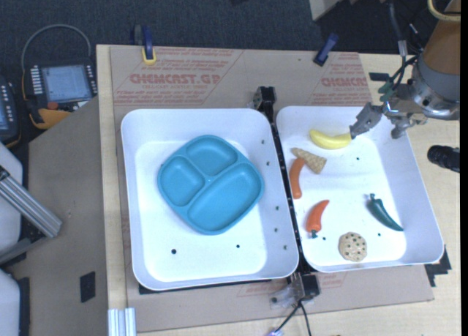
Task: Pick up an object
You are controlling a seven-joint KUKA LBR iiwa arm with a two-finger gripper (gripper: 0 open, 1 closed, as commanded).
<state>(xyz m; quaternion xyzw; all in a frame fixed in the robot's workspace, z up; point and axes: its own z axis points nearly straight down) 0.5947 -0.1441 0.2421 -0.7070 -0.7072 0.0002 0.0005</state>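
The right bin (417, 173) holds several toy foods. A yellow banana (329, 139) lies near its far edge, with a tan cone wedge (310, 159) and an orange carrot (295, 178) below it. Toward the front lie a red pepper (317, 216), a dark green pepper (383, 212) and a round cookie (352, 246). My gripper (380, 127) hangs over the bin's far right corner, open, with nothing between its fingers. Its left finger (363, 124) is just right of the banana's end.
The left bin (139, 203) holds a blue three-compartment plate (210, 182). A black clamp (264, 97) sits between the bins at the far side. The arm (439, 71) comes in from the upper right. A pendant screen (64, 82) lies off the bench at left.
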